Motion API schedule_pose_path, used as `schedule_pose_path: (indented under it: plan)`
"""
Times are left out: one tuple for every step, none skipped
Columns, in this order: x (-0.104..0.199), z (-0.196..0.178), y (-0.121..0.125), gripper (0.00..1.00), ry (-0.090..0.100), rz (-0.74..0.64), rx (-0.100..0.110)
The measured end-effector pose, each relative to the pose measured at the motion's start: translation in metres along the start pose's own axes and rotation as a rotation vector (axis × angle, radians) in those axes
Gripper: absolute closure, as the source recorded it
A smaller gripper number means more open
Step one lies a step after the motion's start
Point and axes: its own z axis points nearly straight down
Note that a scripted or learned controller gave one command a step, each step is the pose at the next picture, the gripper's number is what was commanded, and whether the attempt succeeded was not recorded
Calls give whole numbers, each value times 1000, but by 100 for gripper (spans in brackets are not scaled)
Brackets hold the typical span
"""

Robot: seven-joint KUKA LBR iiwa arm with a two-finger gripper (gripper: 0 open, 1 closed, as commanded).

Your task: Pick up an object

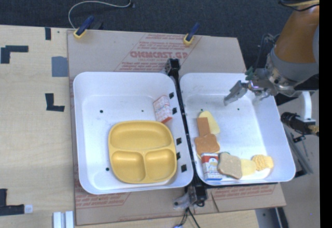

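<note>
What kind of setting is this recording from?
Likely a robot lab's bin-picking bench: two white bins side by side on clamped cardboard, toy food and a yellow tray inside, the gripper above.

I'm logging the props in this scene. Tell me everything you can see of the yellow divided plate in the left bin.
The yellow plate looks like matte plastic, a rounded rectangle with a raised rim and three compartments: one long one at the far side and two smaller ones at the near side. All three hold nothing. It lies flat, right side up, on the floor of the left bin, toward its near right corner. A small red and white packet lies just beyond it, and whether they touch is unclear.
</note>
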Motion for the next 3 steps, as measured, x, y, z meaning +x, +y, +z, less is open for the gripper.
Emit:
schedule_pose_path:
  plan:
    - [34,162,16,0,-3,-1,-7]
    - [39,155,-1,0,-3,1,-7]
    - [38,146,-1,100,-3,2,-6]
